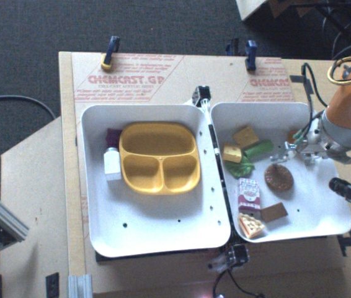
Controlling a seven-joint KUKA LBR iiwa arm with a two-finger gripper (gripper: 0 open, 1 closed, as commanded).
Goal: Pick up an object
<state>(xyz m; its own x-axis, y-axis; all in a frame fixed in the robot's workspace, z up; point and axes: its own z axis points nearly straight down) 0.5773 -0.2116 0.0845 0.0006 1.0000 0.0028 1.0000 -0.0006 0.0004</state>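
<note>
The right bin (324, 219) holds several small items. These are a tan block (245, 135), a yellow block (232, 153), a green piece (259, 148), a brown round cookie (279, 177), a pink-and-white packet (248, 194), a brown rectangle (273, 212) and a pizza-slice toy (252, 226). My gripper (285, 154) hangs low over the right bin's upper right part, just above the cookie and right of the green piece. I see nothing held in it.
The left bin (95, 216) carries a yellow divided plate (160, 157), a white bottle (112, 163) and a purple item (113, 135) at its left side. A raised divider (216, 160) separates the two bins. Clamps (110, 51) sit at the board's back edge.
</note>
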